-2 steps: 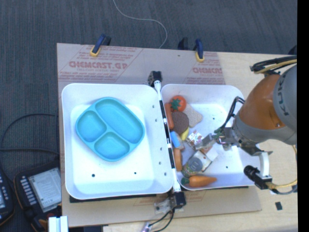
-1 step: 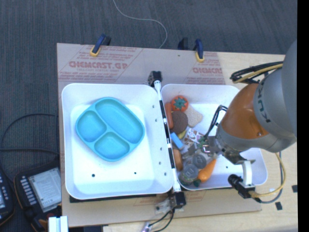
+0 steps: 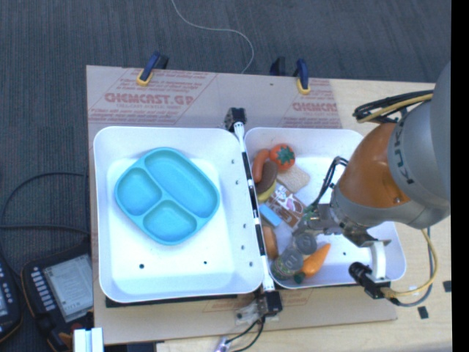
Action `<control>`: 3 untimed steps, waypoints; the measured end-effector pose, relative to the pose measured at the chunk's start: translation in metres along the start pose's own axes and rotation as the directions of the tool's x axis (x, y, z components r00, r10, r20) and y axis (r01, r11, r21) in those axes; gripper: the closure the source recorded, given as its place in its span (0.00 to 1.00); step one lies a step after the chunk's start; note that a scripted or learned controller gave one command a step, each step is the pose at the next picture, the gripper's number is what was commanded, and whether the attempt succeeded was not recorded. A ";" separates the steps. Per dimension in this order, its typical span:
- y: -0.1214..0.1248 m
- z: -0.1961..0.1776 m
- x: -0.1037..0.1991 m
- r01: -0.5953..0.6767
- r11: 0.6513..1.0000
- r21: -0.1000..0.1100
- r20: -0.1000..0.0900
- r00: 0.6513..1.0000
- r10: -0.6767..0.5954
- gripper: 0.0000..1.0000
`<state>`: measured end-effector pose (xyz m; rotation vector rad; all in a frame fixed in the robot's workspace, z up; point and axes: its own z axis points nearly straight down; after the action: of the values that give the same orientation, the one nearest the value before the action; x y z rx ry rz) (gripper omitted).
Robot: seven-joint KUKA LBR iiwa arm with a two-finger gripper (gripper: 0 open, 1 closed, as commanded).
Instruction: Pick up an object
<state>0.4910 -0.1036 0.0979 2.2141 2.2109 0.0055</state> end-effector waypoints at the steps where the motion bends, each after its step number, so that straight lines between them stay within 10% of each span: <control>1: 0.000 -0.009 0.000 0.000 1.000 0.001 -0.001 1.000 0.000 1.00; 2: 0.000 -0.009 0.000 0.000 1.000 0.001 -0.001 1.000 0.000 0.00; 3: 0.001 -0.019 0.000 -0.001 1.000 0.001 -0.002 1.000 0.001 1.00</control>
<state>0.4913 -0.1034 0.1165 2.2162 2.2118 0.0057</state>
